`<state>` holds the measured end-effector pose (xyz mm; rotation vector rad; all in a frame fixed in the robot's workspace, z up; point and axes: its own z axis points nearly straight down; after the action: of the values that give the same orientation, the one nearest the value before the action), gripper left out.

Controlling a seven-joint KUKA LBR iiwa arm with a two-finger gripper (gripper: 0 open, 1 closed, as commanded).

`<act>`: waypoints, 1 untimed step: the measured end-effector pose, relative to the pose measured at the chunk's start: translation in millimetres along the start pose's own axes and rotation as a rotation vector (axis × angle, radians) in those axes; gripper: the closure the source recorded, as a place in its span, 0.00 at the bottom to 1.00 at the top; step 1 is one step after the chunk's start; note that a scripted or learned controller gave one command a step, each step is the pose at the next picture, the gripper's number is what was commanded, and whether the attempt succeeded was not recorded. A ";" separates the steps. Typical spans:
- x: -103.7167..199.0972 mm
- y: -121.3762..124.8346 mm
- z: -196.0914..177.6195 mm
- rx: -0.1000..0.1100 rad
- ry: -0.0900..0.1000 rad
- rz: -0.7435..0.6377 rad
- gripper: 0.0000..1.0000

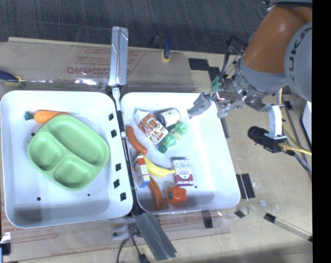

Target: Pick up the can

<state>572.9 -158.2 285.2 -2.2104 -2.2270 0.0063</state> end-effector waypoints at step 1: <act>-49.5 -96.8 80.3 0.000 0.001 0.169 0.00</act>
<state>476.0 -208.5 205.4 -2.3903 -2.0318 0.0059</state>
